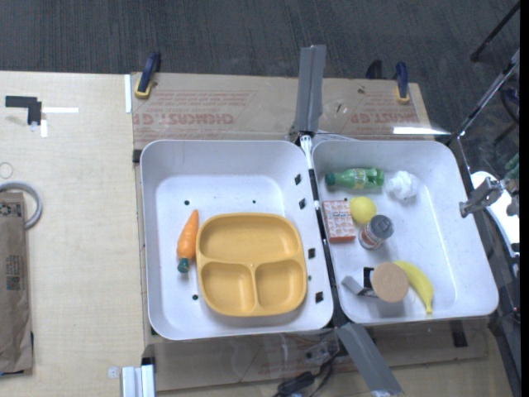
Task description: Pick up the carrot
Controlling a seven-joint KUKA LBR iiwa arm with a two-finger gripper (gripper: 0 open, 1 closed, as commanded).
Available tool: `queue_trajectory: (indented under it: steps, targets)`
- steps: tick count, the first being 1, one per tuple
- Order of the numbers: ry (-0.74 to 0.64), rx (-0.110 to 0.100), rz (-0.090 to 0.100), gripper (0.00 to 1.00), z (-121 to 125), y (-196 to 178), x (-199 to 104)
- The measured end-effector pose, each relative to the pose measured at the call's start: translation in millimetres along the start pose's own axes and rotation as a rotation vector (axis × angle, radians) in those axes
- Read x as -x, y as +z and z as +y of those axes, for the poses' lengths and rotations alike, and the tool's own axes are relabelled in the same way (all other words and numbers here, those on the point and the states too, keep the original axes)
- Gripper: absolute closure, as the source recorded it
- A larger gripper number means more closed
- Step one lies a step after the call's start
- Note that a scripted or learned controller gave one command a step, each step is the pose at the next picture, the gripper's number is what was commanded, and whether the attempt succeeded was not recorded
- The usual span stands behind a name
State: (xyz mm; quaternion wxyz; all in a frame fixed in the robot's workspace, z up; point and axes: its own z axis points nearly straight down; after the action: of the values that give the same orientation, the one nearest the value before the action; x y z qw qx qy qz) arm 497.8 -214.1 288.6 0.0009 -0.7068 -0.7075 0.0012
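Note:
The carrot (188, 236) is orange with a small green stub at its near end. It lies in the left bin (165, 180), almost lengthwise front to back, close to the bin's left wall. Its right side rests right beside the rim of a yellow three-compartment plate (250, 263), which takes up the middle and front of that bin.
The right bin (453, 230) holds a green bottle (355, 178), a crumpled white thing (402, 186), a lemon (362, 210), a red-and-white box (338, 221), a small can (376, 231), a banana (417, 284) and a round tan disc (389, 284). Cardboard (231, 106) lies behind the bins.

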Motion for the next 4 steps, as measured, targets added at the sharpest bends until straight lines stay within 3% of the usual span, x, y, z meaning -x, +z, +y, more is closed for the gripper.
queue_trajectory:
  steps: [1,2,3,4]
  targets:
    - [-0.147,0.001,0.001,0.0,18,115,-30]
    - [0.047,-0.005,0.014,0.0,3,196,0]
    - [0.146,0.002,0.0,0.0,-20,139,4]
    - [0.354,0.0,0.0,0.0,9,166,-28]
